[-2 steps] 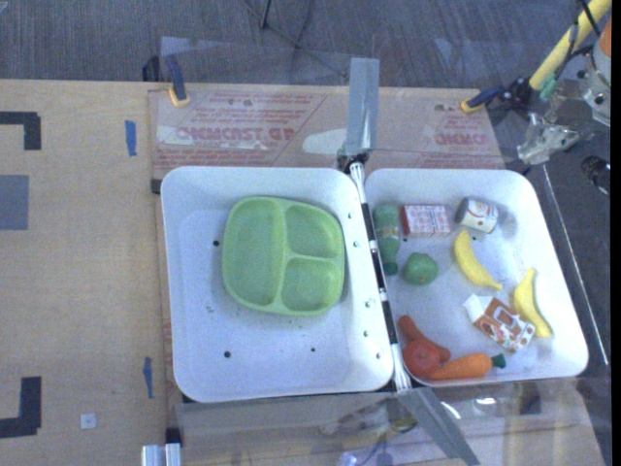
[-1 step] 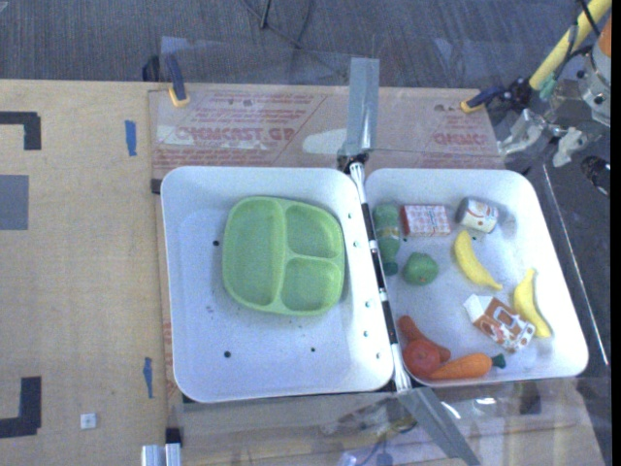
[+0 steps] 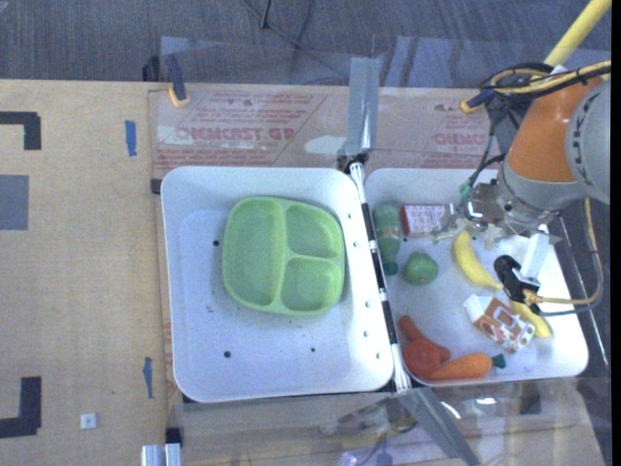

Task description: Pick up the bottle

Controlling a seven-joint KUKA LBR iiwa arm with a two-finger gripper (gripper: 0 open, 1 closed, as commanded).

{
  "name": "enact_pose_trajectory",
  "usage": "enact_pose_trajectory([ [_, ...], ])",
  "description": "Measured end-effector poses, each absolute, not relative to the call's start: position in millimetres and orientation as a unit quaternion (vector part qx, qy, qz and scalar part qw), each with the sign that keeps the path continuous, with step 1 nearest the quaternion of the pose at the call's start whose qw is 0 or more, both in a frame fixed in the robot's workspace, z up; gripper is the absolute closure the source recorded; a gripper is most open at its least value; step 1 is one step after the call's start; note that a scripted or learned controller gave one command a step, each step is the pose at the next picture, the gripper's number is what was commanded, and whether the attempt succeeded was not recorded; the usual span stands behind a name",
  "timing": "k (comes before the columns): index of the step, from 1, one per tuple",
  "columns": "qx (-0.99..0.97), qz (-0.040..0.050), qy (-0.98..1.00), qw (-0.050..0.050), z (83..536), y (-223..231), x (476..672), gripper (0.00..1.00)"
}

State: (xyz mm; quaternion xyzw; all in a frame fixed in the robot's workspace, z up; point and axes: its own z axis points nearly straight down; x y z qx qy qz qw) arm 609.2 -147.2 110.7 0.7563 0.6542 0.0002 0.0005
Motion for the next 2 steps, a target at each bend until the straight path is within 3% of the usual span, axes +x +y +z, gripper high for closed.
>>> enact_pose_trajectory([
  [1, 0.78, 0.0025, 0.626, 0.004, 89, -108, 581.1, 0.0],
  [2, 0.781, 0.0025, 0.624, 0.007, 100, -111, 581.9, 1.0],
])
